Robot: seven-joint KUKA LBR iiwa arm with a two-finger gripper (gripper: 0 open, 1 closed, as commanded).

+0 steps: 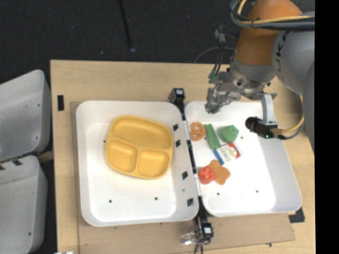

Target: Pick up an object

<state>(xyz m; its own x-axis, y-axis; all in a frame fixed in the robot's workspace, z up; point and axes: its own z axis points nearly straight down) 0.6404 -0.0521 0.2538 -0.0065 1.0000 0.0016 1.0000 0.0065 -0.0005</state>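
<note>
Toys [214, 152] cluster by the right bin's [275, 194] inner edge; hand [213, 106] above, grip unclear.

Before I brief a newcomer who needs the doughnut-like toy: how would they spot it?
Look in the right-hand white bin, at its left edge by the divider. The orange ring lies there, just left of the green bar. It alone among the toys is round with a hole through its middle.
</note>
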